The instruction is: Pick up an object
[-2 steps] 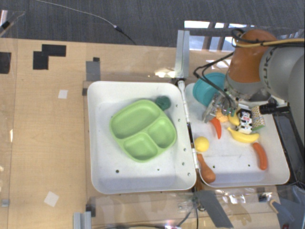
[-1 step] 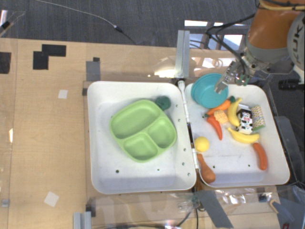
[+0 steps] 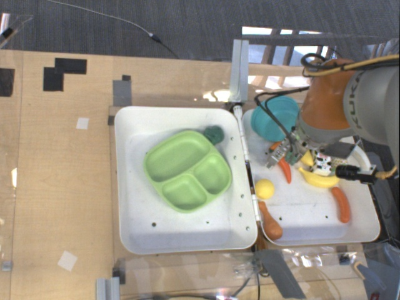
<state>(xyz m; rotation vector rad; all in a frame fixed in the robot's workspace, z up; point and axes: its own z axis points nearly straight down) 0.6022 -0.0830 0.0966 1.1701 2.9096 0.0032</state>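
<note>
the gripper (image 3: 278, 157) hangs low over the right bin (image 3: 362, 230), in its upper left part, with the grey arm and its orange band (image 3: 325, 102) reaching in above it. a small red pepper (image 3: 286, 171) lies on the bin floor right at the tip of the gripper, slanting down and to the right. from here it looks to be touching or just under the metal, but i cannot tell whether the gripper is spread or closed, nor whether it has the pepper

it is crowded around there. a teal bowl (image 3: 275, 117) sits just behind the gripper in the bin's far corner, partly under the arm. a yellow banana (image 3: 319, 180) lies just to the right of the pepper, close under the wrist. a yellow lemon (image 3: 265, 189) rests near the pepper's lower end, by the bin's left wall. an orange sausage-shaped piece (image 3: 342, 205) lies further right, and a browner one (image 3: 270, 225) lies in the near left corner

the left bin (image 3: 134, 230) holds a green divided plate (image 3: 187, 170) with a dark green lump (image 3: 214, 134) at its far edge, well apart from the gripper
</note>
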